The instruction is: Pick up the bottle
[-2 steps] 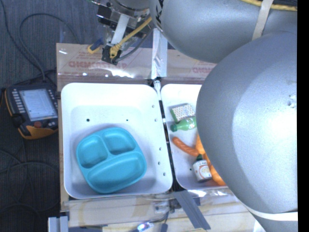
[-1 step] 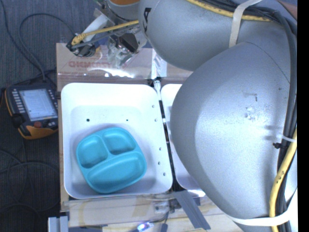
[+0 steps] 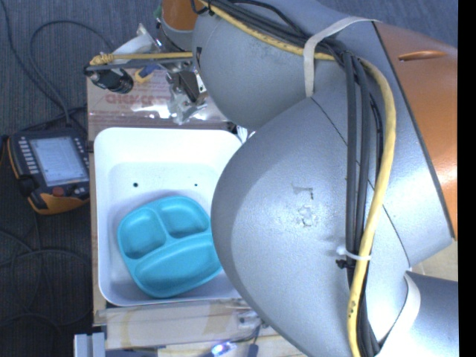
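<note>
The grey arm (image 3: 320, 199) covers the right and middle of the camera view and hides whatever lies beneath it. Its orange band (image 3: 177, 6) is at the top. Below the band, the gripper (image 3: 186, 94) hangs over the far rim of the near white bin (image 3: 111, 155), above a strip of shiny wrapping (image 3: 137, 108). A blue divided plate (image 3: 169, 244) lies in the bin's lower left part, well below the gripper.
A black and yellow fixture (image 3: 119, 69) sticks out to the left of the gripper at the top. On the dark floor left of the bin lie a control pendant (image 3: 50, 166) and loose cables (image 3: 44, 50). The bin's front rim (image 3: 171, 303) is near the bottom.
</note>
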{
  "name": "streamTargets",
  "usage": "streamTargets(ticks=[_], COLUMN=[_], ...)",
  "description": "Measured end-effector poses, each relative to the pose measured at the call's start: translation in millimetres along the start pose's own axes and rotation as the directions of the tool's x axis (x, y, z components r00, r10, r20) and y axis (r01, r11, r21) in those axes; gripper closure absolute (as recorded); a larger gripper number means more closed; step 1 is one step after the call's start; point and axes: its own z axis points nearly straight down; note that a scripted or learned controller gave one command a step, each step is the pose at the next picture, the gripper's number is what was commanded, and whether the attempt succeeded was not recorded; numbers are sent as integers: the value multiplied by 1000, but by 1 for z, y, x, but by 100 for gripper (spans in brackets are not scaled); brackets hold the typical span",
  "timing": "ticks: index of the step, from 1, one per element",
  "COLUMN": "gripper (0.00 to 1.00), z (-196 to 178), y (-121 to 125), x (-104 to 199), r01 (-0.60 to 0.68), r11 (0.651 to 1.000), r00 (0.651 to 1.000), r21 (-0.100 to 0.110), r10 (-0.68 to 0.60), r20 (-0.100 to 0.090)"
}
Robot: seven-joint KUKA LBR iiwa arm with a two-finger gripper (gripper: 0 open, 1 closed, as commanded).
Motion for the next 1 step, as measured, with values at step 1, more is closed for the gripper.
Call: streamTargets(ticks=[1], gripper=[100], z=[14], y=[-23], x=[-51], r01=[-169], r11=[986], r00=[986], r21=[-2], r10=[169], r20=[1])
